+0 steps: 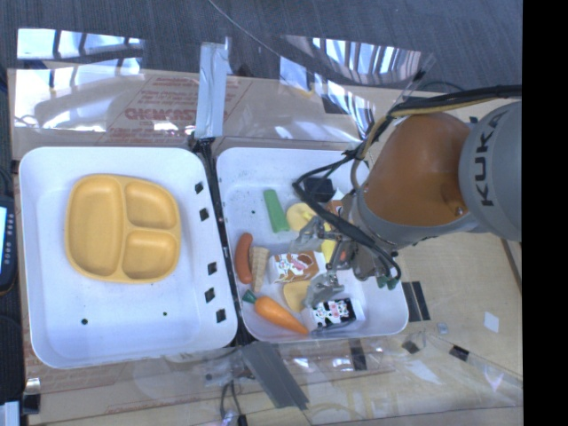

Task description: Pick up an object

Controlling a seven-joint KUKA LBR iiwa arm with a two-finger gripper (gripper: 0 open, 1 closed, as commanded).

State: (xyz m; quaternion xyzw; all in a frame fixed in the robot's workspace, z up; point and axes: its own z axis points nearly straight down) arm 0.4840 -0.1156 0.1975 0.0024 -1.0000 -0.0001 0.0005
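While the arm reaches in from the right:
Objects: toy food piled at the lower centre of the right bin [232,238] — carrot [277,315], sausage [243,257], green stick [275,210], printed packets [296,266].
Gripper [325,282]: low over the pile; finger state cannot be told.
Left bin [35,264]: yellow divided plate [122,227].

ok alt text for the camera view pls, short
A grey arm with an orange band reaches from the right, its gripper low over a pile of toy food in the right white bin: an orange carrot, red sausage and green stick. The left white bin holds a yellow divided plastic tray.
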